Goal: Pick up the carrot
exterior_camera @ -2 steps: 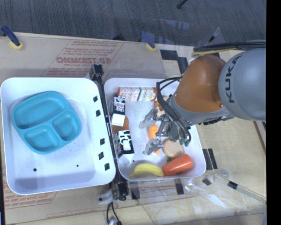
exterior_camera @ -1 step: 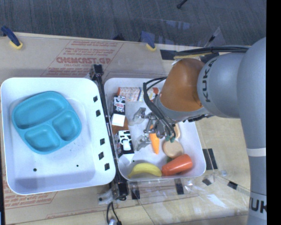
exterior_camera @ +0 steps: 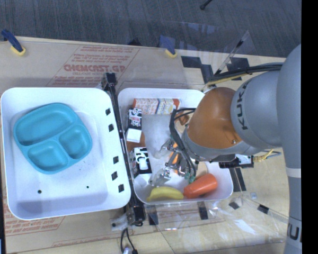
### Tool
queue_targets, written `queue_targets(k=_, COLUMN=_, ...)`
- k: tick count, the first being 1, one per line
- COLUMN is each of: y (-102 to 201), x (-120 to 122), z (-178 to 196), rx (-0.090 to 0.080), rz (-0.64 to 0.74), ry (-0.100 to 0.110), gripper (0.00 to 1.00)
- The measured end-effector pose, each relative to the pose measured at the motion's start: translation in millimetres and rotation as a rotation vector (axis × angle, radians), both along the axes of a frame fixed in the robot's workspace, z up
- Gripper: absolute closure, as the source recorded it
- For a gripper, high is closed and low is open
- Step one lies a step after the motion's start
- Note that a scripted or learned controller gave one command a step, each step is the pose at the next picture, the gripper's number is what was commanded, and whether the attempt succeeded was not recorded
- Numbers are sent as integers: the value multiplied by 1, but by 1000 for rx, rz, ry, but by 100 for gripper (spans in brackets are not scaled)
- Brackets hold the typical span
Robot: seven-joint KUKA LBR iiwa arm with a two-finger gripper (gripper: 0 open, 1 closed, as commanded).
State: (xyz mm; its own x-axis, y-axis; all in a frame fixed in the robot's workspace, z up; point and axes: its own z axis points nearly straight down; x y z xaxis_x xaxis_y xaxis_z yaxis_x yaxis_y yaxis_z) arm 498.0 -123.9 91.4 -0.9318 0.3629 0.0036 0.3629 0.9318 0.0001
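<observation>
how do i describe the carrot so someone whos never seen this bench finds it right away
Start at the right-hand white bin, the one the grey arm reaches over, and go to its near right corner. The carrot lies there by the front wall, just below the gripper. It is stubby and orange-red, unlike the yellow banana on its left.

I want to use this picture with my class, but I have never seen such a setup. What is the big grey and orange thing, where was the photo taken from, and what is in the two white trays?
The photo comes from one fixed camera above the bench, looking down at a slant. The grey and orange shape is a robot arm reaching in from the right. Its claw hangs low over the right bin, and I see nothing between its fingers. That bin holds a carrot, a banana beside it and some small boxes along the far side. The left bin holds a blue divided plate.
</observation>
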Motion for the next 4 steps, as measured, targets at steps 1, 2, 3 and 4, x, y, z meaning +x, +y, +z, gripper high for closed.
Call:
queue_targets(k=1, y=1, x=2, z=11, rx=0, rz=8, ry=-2, gripper=100)
queue_targets(k=2, y=2, x=4, z=21, rx=0, rz=15, ry=-4, gripper=100)
queue_targets(k=3, y=3, x=6, z=31, rx=-1, rz=23, ry=-7, gripper=100)
queue_targets(k=4, y=3, x=8, z=42, rx=-2, rz=30, ry=-11, gripper=100)
